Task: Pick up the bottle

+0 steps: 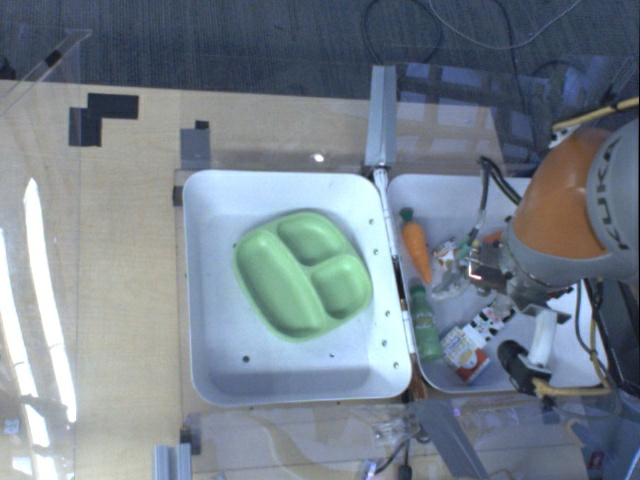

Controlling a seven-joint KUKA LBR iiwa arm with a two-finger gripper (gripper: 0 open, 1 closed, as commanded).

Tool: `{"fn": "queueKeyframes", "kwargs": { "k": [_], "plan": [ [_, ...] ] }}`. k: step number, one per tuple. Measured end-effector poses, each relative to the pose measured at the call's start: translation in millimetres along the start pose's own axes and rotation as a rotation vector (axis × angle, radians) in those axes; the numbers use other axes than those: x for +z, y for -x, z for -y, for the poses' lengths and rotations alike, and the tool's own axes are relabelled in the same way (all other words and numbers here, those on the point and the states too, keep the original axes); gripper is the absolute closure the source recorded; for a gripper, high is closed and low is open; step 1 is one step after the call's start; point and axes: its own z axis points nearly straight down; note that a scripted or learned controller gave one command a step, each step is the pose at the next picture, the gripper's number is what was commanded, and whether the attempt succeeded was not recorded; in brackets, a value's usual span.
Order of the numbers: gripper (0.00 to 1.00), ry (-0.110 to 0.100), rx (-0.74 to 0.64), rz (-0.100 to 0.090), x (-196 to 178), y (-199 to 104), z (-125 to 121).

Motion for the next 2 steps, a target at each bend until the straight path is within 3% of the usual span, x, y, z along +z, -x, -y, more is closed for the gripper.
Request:
{"fn": "queueKeyframes", "kwargs": {
  "k": [1, 2],
  "plan": [
    [0.00, 0.000, 0.031, -0.001, 0, -58, 15],
    [0.00, 0.000, -0.028, 0.000, 0, -32, 4]
  ]
}}
